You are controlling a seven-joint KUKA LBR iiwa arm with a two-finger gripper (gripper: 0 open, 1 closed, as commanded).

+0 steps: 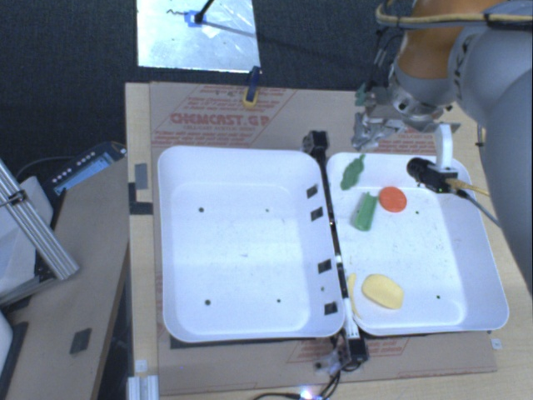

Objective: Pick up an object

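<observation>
The right bin (466, 265) holds a small dark green piece (353, 172) near its far left corner. A longer green block (365, 212) lies just in front of it, with an orange disc (393, 198) to the right. A yellow lump (382, 291) rests near the front left. My gripper (365, 140) hangs over the far left corner of this bin, just above and behind the dark green piece, and nothing shows in its grasp.
The left bin (241, 240) lies beside the right one, and black clips (321, 215) run along their shared edge. A thin pale yellow sliver (351, 287) lies against the right bin's left wall. A yellow and blue clip (251, 90) sits on the cardboard behind the bins.
</observation>
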